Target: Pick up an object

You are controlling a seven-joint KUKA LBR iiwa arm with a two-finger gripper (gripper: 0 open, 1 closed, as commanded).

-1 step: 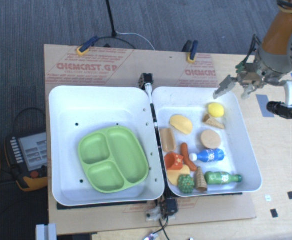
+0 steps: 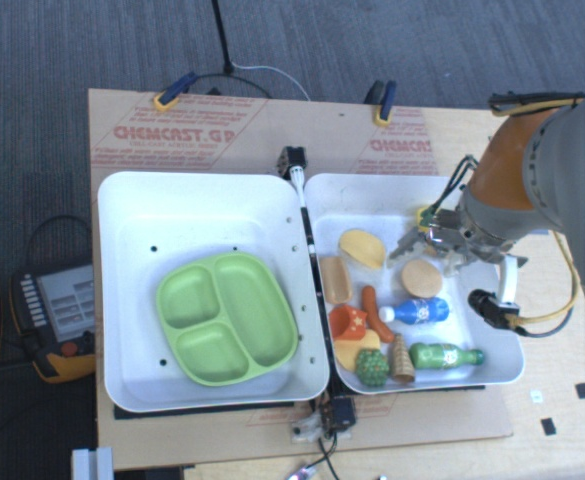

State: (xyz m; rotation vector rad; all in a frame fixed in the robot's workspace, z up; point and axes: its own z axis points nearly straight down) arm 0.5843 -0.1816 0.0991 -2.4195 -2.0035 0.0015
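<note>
Gripper (image 2: 434,240) hangs low in right bin (image 2: 492,368), just above round tan toy (image 2: 422,279), likely target. Whether it holds anything: cannot tell.

The arm (image 2: 532,173) runs off the right edge, hiding the right bin's (image 2: 372,196) far corner.

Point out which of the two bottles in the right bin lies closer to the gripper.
The small blue-and-white bottle, lying just below the gripper. The green bottle lies farther down, along the bin's lower wall.
</note>
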